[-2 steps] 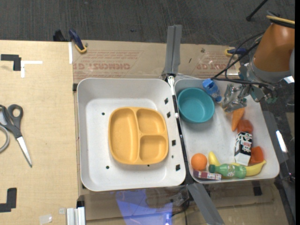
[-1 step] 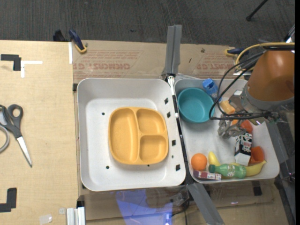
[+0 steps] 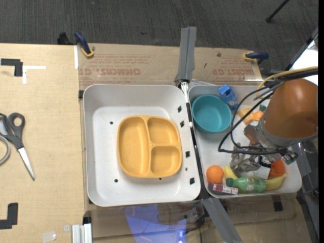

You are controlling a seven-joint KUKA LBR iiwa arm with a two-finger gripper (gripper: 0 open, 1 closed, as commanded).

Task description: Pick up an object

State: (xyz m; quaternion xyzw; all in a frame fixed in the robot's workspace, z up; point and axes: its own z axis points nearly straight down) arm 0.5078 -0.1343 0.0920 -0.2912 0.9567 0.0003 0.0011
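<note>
yellow divided plate (image 3: 149, 147), teal bowl (image 3: 211, 113), orange ball (image 3: 215, 174), white bins (image 3: 96, 151)

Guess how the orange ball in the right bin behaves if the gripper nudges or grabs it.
The orange ball looks round and smooth, so it would likely roll when nudged. The green bottle lies just to its right, which may stop it. Its curved surface could slip out from a pinch off center.

Light wooden table (image 3: 40, 186), scissors (image 3: 17, 138) lying at its left edge, black tape marks (image 3: 12, 67) near the corners, two white bins (image 3: 98, 181) side by side, brown cardboard sheet (image 3: 131, 65) behind them, clamped with blue clamps (image 3: 83, 43).
</note>
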